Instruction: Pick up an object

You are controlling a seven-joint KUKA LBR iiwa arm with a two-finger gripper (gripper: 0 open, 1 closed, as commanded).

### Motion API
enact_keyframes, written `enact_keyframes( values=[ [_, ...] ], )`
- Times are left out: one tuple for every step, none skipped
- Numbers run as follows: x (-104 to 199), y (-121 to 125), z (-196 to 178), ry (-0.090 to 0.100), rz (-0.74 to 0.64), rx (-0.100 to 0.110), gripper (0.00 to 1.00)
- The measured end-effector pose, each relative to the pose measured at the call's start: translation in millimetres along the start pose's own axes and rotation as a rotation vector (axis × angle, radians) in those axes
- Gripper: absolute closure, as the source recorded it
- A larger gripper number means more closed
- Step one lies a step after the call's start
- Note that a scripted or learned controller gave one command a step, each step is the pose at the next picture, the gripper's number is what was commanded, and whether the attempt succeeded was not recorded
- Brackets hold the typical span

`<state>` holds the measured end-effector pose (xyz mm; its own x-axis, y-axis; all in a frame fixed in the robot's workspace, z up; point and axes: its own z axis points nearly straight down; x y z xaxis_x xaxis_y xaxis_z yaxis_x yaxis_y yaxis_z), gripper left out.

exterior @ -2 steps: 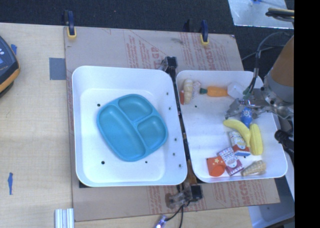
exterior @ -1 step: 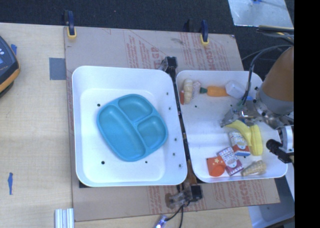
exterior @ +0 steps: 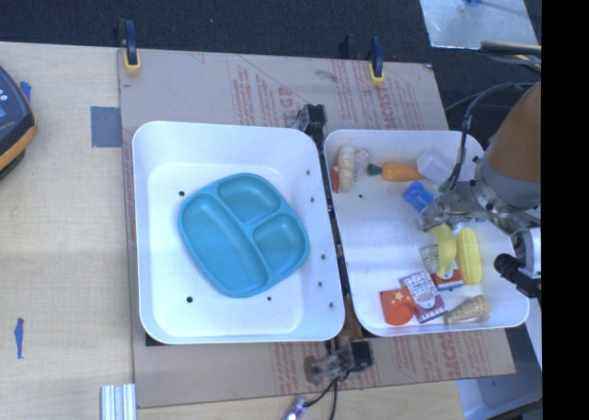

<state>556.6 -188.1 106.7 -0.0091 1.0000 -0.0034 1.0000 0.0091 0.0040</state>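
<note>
Yellow toys (exterior: 458, 253), two lying side by side in the right bin (exterior: 368, 321), looked the likeliest object for the pick, since the gripper (exterior: 442, 216) hung just above their upper ends, right of the frame's centre. Whether it touched them could not be told, and whether it was open or closed could not be told either; nothing could be seen held in it. By my reading the step in hand was the approach or descent onto a target, with the grasp itself not yet made.

The arm (exterior: 512, 165) came in from the right edge, its orange band uppermost in the picture and the grey wrist angled down and to the left toward the bin's middle.

Other candidates lay close by: a blue block (exterior: 417, 195) just up and left of the gripper, a carrot (exterior: 399, 170) above that, a white piece (exterior: 345, 168) at the bin's upper left, and a red packet (exterior: 399, 306), a small box (exterior: 423, 288) and a cone (exterior: 467, 309) along the lower edge. The left bin (exterior: 147, 225) held a blue plate (exterior: 243, 234).

The next move probably called for a straight drop centred on one toy, closing across its narrow width, then a clean lift clear of the neighbours. Crowding was the risk: a finger could land on the box or nudge the second toy.
</note>
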Motion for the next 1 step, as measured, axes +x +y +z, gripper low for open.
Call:
enact_keyframes(
  values=[
    [105.5, 25.7, -105.3, 0.004, 0.004, 0.006, 1.0]
  ],
)
